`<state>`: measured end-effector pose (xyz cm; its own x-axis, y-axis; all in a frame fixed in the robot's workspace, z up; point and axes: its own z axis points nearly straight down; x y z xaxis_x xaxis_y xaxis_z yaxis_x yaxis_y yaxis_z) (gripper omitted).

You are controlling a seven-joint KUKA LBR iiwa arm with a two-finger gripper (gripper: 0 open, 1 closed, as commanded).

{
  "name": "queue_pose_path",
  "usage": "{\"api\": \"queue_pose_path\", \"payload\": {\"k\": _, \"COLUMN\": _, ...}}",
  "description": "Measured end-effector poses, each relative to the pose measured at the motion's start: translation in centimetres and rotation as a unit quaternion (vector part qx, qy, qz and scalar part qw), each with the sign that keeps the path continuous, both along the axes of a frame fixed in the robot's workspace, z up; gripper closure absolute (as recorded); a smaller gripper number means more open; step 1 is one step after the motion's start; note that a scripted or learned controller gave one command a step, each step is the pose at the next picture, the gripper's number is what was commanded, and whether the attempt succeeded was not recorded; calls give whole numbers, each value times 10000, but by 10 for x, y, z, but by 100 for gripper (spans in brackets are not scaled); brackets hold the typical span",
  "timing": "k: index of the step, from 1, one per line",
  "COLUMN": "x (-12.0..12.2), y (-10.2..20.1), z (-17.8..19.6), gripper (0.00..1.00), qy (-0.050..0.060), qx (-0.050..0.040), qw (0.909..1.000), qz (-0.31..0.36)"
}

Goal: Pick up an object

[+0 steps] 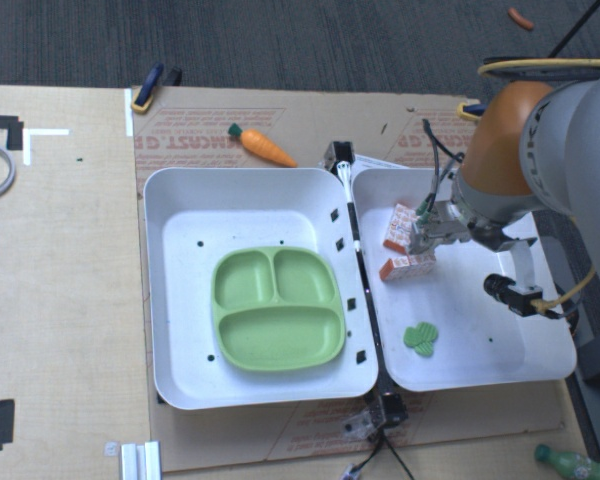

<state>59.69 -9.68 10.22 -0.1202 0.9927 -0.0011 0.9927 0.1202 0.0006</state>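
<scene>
In the right bin lie two small red-and-white boxes: one tilted near the bin's left wall, another just below it. A green leafy toy rests lower in that bin. My gripper reaches down from the grey and orange arm, right beside the two boxes and touching or nearly touching the lower one. Its fingers are hidden against the boxes.
The left bin holds a green divided plate. A toy carrot lies on the cardboard behind the bins. A blue clip sits at the back left, a green bottle at the front right.
</scene>
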Motion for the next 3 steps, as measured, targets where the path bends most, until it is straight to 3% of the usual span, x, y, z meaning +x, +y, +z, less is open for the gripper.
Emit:
{"api": "queue_pose_path", "payload": {"k": 1, "x": 0, "y": 0, "z": 0, "gripper": 0, "qy": 0, "qx": 1, "qw": 10000, "qz": 1}}
{"api": "queue_pose_path", "payload": {"k": 2, "x": 0, "y": 0, "z": 10, "gripper": 100, "qy": -3, "qx": -2, "qw": 10000, "qz": 7}}
{"api": "queue_pose_path", "payload": {"k": 3, "x": 0, "y": 0, "z": 10, "gripper": 0, "qy": -2, "qx": -2, "qw": 10000, "qz": 8}}
